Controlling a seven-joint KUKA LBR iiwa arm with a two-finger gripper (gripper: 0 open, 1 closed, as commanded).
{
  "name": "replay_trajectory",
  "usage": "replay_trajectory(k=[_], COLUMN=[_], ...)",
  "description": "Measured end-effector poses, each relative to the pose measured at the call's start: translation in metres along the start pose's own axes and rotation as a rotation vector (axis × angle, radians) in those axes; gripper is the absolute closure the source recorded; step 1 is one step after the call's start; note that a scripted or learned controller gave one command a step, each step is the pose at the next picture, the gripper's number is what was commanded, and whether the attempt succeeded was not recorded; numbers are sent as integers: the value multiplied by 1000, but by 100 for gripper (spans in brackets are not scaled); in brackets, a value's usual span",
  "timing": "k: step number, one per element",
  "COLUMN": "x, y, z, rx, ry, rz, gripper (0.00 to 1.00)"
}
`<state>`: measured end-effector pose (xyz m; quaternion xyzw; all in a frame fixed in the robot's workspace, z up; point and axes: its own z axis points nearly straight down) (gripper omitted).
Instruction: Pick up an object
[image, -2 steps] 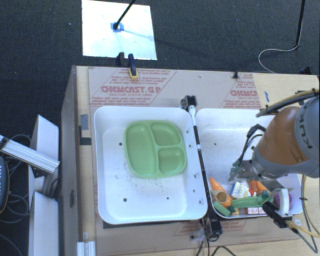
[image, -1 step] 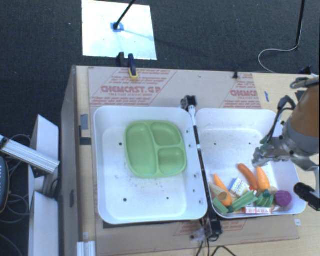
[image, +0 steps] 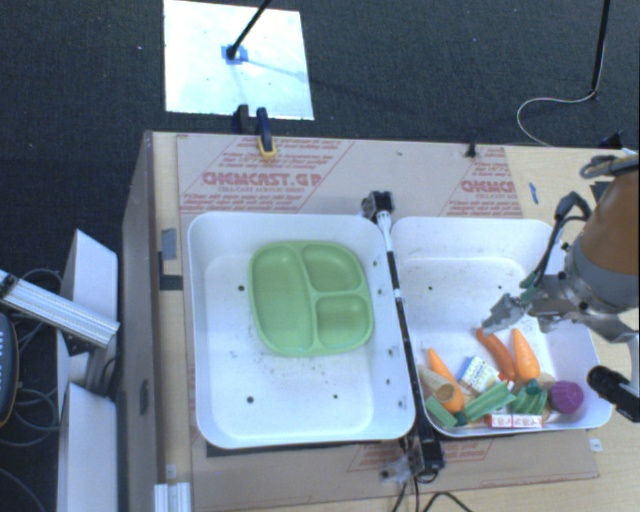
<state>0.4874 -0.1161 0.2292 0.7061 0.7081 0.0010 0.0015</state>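
Note:
A heap of toy food lies in the near right corner of the right bin (image: 450, 250). It includes two orange carrots (image: 495, 352) (image: 524, 352), a smaller carrot piece (image: 440, 365), green bean pods (image: 490, 400), a purple ball-like item (image: 567, 397) and a small blue and white box (image: 478, 374). My gripper (image: 503, 317) reaches in from the right and hangs just above and behind the upper end of the left carrot. Nothing is visibly held.
A green divided plate (image: 310, 298) lies in the left bin (image: 230, 400). A black and white rod (image: 390, 270) runs along the ridge between the bins. The arm's body (image: 610, 260) covers the right bin's far right side.

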Motion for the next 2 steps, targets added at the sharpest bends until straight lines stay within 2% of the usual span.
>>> replay_trajectory(k=[1, 2], x=[-57, -56], y=[0, 0], z=[144, 134], rx=[-3, -3], ry=[-3, -1], rz=[3, 2], gripper=[0, 100])
